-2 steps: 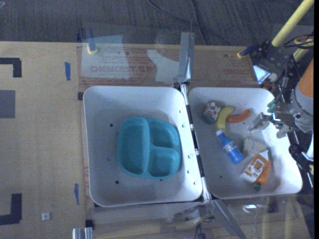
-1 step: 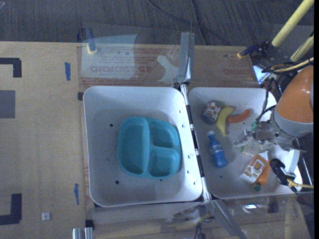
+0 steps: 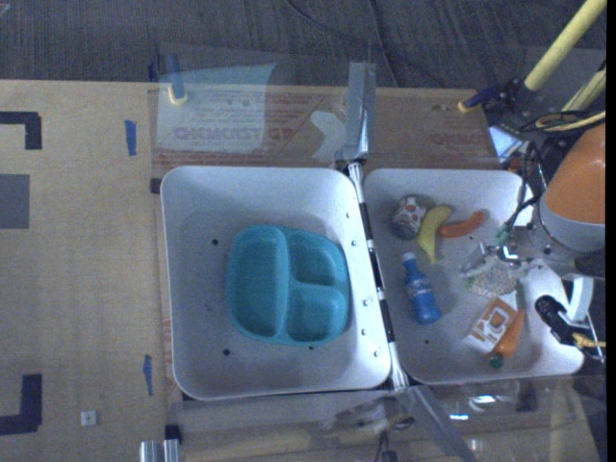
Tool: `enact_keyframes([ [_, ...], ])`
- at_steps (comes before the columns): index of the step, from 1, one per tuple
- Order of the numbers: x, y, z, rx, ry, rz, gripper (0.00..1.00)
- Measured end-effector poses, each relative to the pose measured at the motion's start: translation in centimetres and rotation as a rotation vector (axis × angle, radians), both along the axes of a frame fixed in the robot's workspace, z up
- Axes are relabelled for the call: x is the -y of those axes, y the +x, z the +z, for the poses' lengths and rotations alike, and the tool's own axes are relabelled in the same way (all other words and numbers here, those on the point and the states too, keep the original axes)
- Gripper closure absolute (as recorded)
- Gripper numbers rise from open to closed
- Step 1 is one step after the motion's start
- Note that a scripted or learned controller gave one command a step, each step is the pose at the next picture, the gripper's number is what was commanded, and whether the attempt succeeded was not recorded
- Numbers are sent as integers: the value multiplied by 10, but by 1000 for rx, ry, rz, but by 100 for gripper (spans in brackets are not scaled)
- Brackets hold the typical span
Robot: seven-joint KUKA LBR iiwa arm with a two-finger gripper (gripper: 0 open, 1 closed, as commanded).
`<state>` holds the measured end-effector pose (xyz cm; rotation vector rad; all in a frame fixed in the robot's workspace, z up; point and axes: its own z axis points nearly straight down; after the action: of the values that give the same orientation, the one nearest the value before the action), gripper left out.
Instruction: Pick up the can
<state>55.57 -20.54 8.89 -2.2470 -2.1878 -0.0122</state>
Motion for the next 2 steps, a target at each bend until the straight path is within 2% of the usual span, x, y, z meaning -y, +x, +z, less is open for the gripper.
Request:
enact_keyframes([
  [1,-59,-1,3,13,-16,30,0],
  [2,-38,45,-2,5,-11,63,0],
])
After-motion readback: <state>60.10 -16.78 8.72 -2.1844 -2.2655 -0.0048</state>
